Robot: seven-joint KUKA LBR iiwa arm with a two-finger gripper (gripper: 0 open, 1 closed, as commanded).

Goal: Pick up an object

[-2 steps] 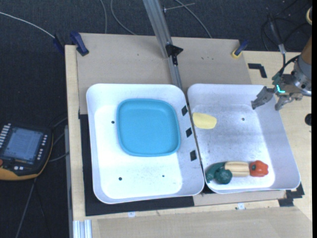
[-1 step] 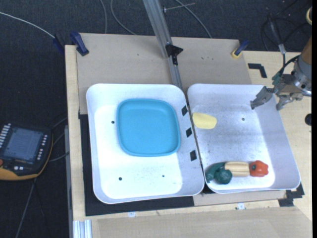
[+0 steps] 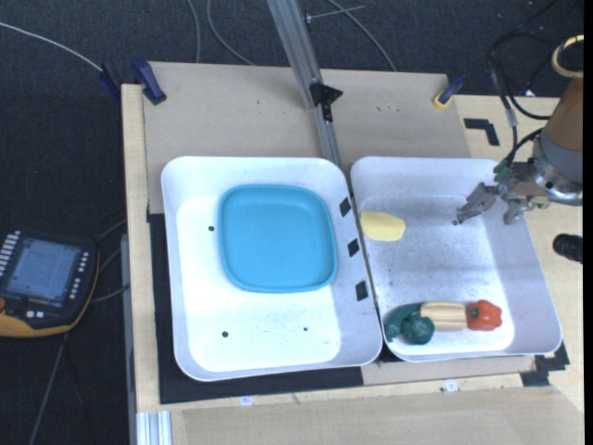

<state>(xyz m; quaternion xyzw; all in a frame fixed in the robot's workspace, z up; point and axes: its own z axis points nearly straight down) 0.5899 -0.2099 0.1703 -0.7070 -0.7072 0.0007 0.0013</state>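
We are at the approach step: our hand (image 3: 486,207) hangs open and empty over the right bin (image 3: 435,258), so next we must choose the yellow piece (image 3: 382,226) near its left wall and descend on it.

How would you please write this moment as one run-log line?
claw: open, above right white bin, holding nothing | yellow oval object: bin's left | green, tan, red toy pieces: near edge | blue square plate: left white bin
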